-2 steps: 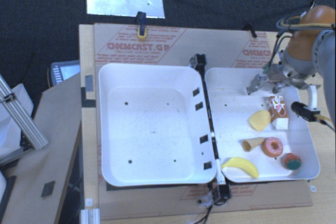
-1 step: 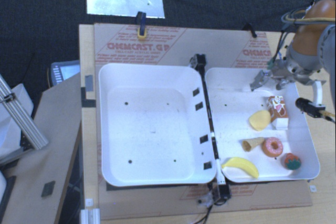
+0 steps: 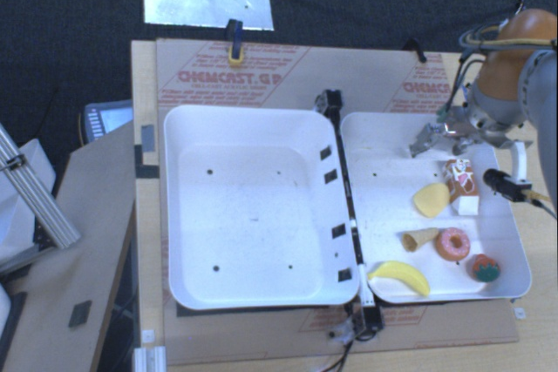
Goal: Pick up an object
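Gripper [image 3: 433, 138] low over upper part of right bin [image 3: 384, 187], at frame right; whether spread or pressed together, cannot tell. Below it: small carton [image 3: 459, 176], white block [image 3: 467, 206], yellow chip [image 3: 431, 199], cone [image 3: 420, 238], donut [image 3: 452, 244], banana [image 3: 401, 278], red-green fruit [image 3: 485, 268]. Left bin [image 3: 187, 187] beside.

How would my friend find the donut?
Look in the right-hand white bin, down toward its near right corner. The pink frosted donut lies between an ice cream cone and a red-and-green strawberry. It alone is a ring with a hole.
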Tool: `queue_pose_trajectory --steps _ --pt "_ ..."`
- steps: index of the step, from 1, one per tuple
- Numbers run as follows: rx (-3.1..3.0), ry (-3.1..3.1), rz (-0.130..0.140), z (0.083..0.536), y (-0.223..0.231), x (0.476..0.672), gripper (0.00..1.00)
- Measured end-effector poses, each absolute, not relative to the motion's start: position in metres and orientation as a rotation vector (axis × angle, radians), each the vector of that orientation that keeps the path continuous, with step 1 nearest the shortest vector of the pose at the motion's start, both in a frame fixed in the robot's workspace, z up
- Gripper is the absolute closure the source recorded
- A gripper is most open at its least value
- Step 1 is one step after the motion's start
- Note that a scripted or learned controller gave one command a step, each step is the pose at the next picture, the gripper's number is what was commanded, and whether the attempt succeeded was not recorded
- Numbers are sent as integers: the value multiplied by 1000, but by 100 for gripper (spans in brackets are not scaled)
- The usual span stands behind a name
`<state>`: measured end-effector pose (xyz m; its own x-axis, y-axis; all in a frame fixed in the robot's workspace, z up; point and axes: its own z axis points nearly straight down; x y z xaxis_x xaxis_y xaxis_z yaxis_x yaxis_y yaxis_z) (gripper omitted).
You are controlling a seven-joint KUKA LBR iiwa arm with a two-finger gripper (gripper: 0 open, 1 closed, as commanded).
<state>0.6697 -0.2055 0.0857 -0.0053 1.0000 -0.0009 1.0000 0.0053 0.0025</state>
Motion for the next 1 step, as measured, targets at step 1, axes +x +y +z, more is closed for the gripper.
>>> queue_pose_trajectory --steps 1 --pt "2214 2226 2 86 -205 670 0"
